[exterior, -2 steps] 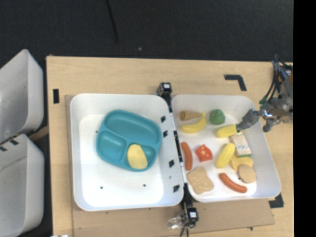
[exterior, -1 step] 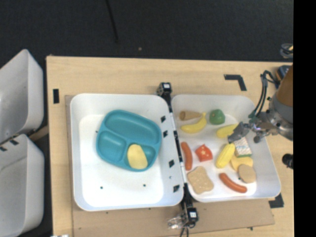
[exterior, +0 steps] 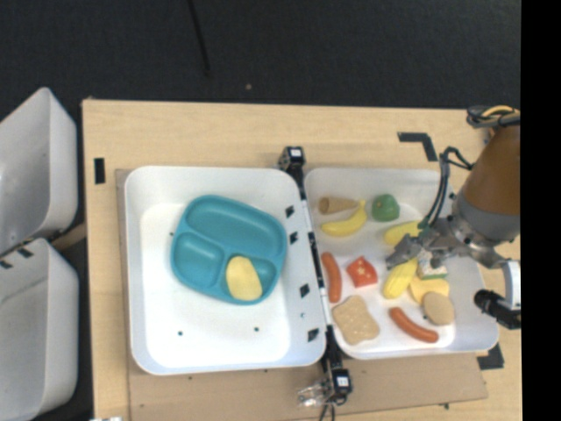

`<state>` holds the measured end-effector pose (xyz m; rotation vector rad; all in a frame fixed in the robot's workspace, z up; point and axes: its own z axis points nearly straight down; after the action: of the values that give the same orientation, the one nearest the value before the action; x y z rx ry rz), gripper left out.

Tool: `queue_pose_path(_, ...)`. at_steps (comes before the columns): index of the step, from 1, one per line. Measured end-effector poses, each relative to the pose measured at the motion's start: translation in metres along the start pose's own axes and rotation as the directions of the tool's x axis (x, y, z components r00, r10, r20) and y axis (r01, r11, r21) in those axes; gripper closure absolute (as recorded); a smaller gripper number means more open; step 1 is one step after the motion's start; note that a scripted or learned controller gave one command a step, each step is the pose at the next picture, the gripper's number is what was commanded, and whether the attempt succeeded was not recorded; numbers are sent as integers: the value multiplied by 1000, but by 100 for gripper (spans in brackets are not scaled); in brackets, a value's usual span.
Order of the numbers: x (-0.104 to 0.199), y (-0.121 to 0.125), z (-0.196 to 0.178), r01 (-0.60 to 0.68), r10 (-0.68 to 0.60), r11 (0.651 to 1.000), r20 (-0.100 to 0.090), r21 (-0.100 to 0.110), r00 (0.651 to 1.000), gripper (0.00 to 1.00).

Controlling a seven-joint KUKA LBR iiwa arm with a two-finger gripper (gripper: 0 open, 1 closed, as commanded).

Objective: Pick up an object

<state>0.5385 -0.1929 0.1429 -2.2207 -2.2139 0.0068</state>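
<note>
You have the right bin (exterior: 456,345) as your landmark, with the arm (exterior: 493,182) reaching over its right side. Left of that bin sits the other bin (exterior: 145,340), holding a teal plate (exterior: 206,235). The gripper (exterior: 423,251) hangs low over a yellow piece (exterior: 400,279) near the right bin's middle; whether it has anything I cannot tell. By my reading, nothing is lifted yet; the pick remains.

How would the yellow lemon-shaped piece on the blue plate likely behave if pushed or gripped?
The lemon looks smooth and rounded, so it would probably roll within its plate compartment and might slip from narrow fingers. It appears to be a rigid toy, so likely light and stiff.
</note>
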Motion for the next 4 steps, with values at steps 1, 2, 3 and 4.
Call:
queue_pose_path(1,-4,3,40,-1,1,1000,10,-16,1000,0)
queue_pose_path(2,-6,6,28,-7,7,1000,12,-24,1000,100)
queue_pose_path(3,-14,4,-29,-7,7,1000,3,-11,1000,100)
queue_pose_path(4,-14,3,-92,6,-6,1000,4,-13,1000,100)
